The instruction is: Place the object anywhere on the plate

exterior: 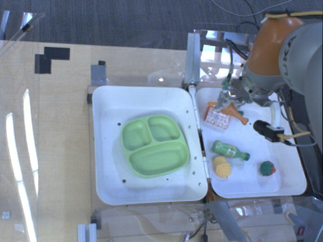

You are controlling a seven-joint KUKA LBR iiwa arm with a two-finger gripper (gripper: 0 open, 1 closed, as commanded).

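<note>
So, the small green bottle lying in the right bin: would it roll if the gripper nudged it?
Probably. The small green bottle lies on its side on the white right bin's smooth floor, so a sideways push would likely roll it. Its rounded, glossy-looking body may also slip from a two-finger pinch. It looks like a light toy.

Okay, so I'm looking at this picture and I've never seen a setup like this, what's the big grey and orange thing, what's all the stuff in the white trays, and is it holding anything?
The grey and orange thing is a robot arm, reaching in from the right. The one camera is fixed above the bench and looks down at a slant.

The bench carries two shallow white bins. The left bin holds a green plate with three compartments. The right bin holds small things: a carrot, a small printed box, a green bottle lying on its side, a round yellow item and a small red and green one.

The arm's hand is low over the carrot and the box. I can't tell from this picture whether it grips anything.
</note>
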